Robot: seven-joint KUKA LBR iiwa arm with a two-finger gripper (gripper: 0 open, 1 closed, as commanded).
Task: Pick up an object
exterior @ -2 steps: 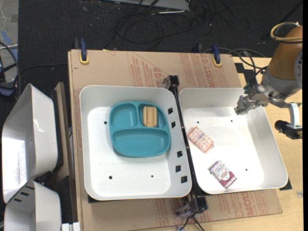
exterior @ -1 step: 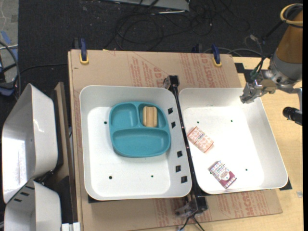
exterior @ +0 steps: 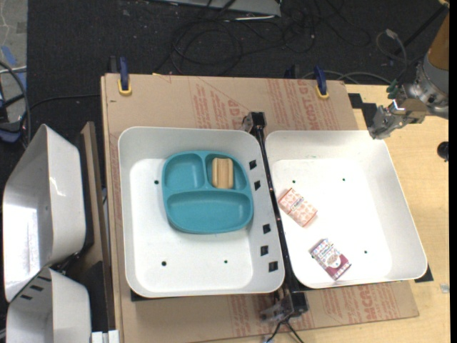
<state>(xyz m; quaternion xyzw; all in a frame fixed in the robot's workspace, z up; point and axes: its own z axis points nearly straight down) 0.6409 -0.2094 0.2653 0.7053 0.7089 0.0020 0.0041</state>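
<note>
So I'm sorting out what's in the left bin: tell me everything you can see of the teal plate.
The teal plate is a rounded-corner divided tray, plastic by its look, with two small compartments along the far side and one wide one nearer the camera. It lies flat, right side up, on the floor of the left bin, toward the far half. A tan block rests in its far right compartment.

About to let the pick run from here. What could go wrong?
1. Both packets, pink one and the one nearer the front, lie flat in the right bin; fingers may slide off.
2. The gripper sits outside that bin's far corner and could clip the rim when descending.
</note>
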